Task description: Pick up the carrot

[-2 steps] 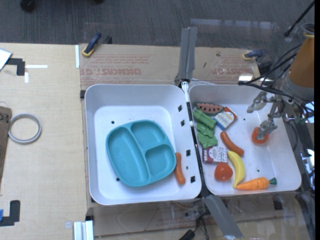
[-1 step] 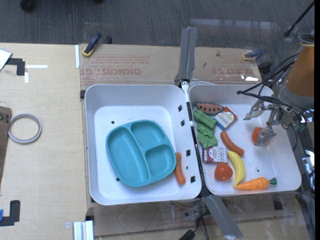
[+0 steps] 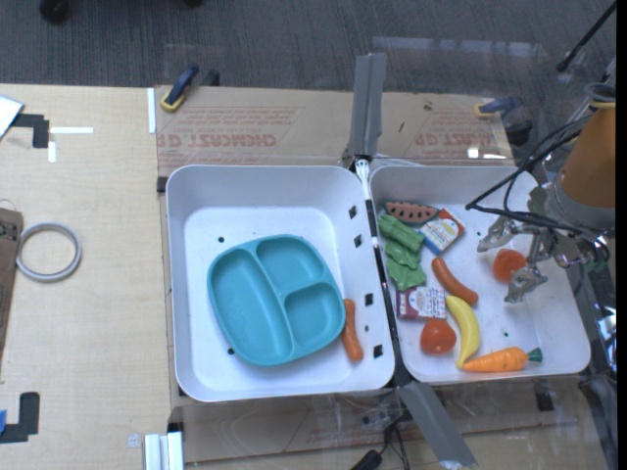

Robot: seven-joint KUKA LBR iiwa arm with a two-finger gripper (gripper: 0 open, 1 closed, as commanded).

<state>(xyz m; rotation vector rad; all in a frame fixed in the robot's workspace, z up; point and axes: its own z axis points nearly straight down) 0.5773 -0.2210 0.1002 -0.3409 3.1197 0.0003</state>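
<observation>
The carrot (image 3: 500, 360), orange with a green stem end, lies near the front edge of the right bin (image 3: 568, 336), just right of a yellow banana (image 3: 465, 327). My gripper (image 3: 511, 259) hangs over the right part of that bin, well behind the carrot, with its fingers spread open. An orange-red round fruit (image 3: 506, 263) sits on the bin floor beneath and between the fingers; the fingers are not closed on it.
The right bin also holds a tomato (image 3: 438, 336), a sausage (image 3: 455, 281), green leafy pieces (image 3: 400, 250), a watermelon slice (image 3: 409, 210) and small cartons (image 3: 442, 231). The left bin (image 3: 196, 213) holds a teal divided plate (image 3: 277, 300) and an orange sausage (image 3: 351, 330). A tape roll (image 3: 45, 252) lies at far left.
</observation>
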